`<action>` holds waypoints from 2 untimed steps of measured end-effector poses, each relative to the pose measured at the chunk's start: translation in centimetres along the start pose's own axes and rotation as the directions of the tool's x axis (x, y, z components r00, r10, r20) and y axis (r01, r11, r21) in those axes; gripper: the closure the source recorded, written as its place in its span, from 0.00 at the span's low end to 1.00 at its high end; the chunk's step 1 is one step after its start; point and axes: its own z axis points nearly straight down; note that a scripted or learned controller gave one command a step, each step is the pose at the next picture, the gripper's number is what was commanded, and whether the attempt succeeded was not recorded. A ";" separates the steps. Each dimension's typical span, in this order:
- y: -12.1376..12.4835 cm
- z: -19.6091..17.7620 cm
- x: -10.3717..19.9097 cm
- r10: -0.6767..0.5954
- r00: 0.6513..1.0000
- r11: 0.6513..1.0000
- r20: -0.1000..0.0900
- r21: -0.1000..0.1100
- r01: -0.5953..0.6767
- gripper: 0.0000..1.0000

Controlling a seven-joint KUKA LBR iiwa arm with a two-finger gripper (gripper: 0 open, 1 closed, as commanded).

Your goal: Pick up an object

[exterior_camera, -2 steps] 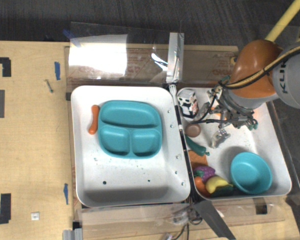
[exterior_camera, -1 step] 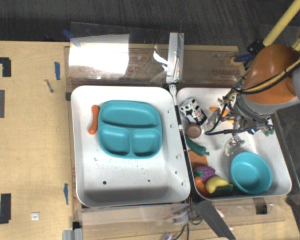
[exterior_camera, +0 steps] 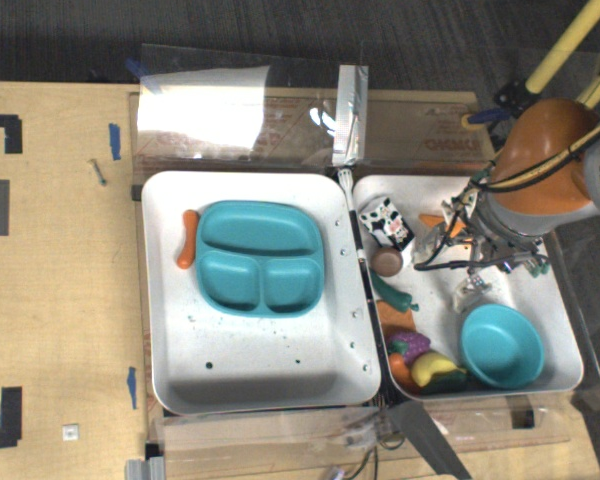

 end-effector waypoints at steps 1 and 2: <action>0.3 0.1 -1.2 0.033 0.999 0.999 0.004 0.003 -0.033 0.00; 0.3 -1.4 -1.7 0.031 0.999 0.999 0.019 0.009 -0.032 1.00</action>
